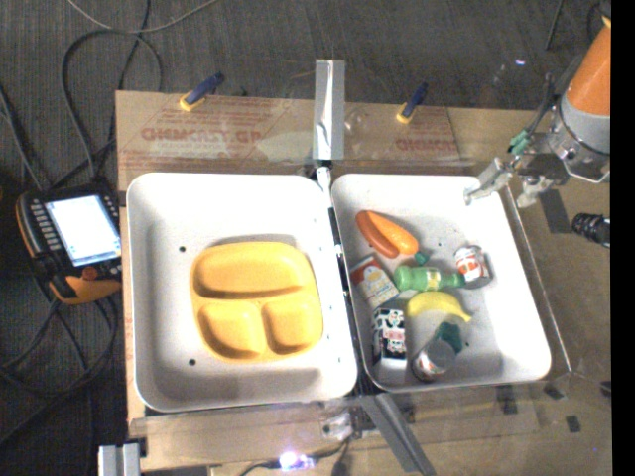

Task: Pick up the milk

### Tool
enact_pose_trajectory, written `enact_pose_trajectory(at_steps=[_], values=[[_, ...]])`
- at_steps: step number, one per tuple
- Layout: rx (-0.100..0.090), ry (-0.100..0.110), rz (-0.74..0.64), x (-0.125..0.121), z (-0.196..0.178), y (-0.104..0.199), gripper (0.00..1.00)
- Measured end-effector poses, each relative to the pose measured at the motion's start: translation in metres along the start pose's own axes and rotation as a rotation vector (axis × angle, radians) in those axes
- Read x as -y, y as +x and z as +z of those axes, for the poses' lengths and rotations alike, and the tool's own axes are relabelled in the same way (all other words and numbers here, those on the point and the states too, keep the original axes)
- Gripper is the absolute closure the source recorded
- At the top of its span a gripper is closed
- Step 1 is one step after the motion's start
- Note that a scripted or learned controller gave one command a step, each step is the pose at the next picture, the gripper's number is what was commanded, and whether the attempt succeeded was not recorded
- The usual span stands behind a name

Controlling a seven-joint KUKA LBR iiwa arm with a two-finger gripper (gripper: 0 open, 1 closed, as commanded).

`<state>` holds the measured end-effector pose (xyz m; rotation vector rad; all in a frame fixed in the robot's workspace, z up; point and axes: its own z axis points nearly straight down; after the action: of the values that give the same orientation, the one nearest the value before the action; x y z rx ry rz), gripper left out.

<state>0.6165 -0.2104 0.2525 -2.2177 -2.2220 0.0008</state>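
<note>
The milk (390,335) is a small carton lying in the right bin (531,360), near its front-left corner and close to the wall shared with the left bin (149,296). Its face is white with black cow-like patches, and one end is darker. Just behind it lies a small red-and-white packet (372,281), and to its right a yellow banana (440,306) curves above a metal can (434,361) with something dark green at its top. A green bottle (427,279) lies between the packet and a small red can (471,263), and an orange carrot (387,233) sits toward the back of the bin. The left bin holds a yellow divided tray (258,298). The end effector (496,181) hovers over the back-right corner of the right bin, well apart from the milk; whether it is released or clenched, I cannot tell.
</note>
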Motion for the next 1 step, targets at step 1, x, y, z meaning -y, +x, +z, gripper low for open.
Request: enact_pose_trajectory(at_steps=[1], values=[[0.001,0.002,0.052,0.0614,0.0331,0.0821,0.0]])
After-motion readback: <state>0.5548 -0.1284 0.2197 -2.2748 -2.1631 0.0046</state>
